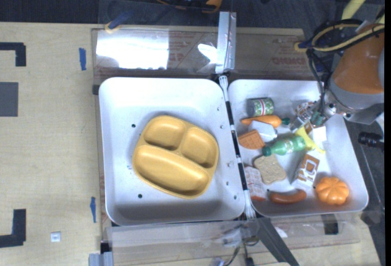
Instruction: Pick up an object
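The right bin (357,188) holds a heap of toy food. A green can (261,106) lies at its back, with an orange carrot (263,120) just in front. A green bottle (284,147) lies across the middle, a bread slice (269,169) below it. A brown sausage (287,197) and an orange pumpkin (332,190) rest near the front wall. A small white and orange carton (308,169) lies between bottle and pumpkin. My gripper (310,114) reaches in from the right and hangs low over the bin's back right part, just right of the carrot and above the bottle's cap end.
The left bin (116,136) carries a yellow divided plate (175,154). An orange cracker (250,139) and a small packet (254,183) lie by the right bin's left wall. A clear plastic sheet (159,51) stands behind the bins. The arm's orange band (360,69) looms over the right bin's back corner.
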`<action>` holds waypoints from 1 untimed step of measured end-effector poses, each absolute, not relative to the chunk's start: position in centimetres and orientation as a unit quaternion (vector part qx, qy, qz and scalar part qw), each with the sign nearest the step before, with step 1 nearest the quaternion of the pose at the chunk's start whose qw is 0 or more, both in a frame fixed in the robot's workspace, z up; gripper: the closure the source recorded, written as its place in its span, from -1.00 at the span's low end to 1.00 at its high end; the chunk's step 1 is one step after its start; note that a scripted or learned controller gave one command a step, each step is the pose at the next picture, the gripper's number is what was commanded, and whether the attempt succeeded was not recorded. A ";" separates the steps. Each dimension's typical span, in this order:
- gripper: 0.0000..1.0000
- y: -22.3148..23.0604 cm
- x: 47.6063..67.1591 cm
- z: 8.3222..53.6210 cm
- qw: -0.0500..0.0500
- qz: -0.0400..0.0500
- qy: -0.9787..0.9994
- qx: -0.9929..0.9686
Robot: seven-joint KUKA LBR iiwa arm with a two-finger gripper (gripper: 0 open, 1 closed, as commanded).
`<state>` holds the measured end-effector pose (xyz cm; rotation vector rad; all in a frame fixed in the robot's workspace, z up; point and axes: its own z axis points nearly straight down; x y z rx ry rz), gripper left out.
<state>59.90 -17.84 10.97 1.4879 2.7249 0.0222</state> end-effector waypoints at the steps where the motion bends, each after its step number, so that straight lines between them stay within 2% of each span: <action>1: 1.00 -14.1 64.1 19.1 0.002 0.001 0.865 0.501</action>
